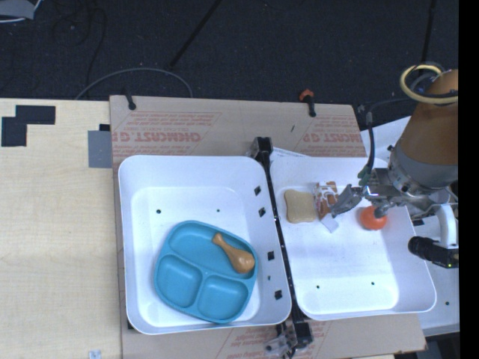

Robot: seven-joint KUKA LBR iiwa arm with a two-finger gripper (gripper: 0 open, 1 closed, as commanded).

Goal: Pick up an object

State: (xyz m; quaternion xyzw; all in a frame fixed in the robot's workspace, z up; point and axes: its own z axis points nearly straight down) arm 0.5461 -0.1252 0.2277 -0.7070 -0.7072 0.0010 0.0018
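Blue tray (196, 290) with drumstick (234, 253) in left bin (142, 185), gripper (346, 200) over right bin (389, 294) beside bread (300, 206), finger state unclear, orange ball (371, 219) nearby.

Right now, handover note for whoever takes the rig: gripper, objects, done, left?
Gripper: low over the right bin, by the small printed packet; open or shut can't be judged, and nothing visibly held.
Right bin also holds a tan bread-like piece left of the packet and an orange-red ball under the wrist.
Left bin: blue divided plate with a toy drumstick on it.
Done: arm is at the objects. Left: grasp one and lift it.
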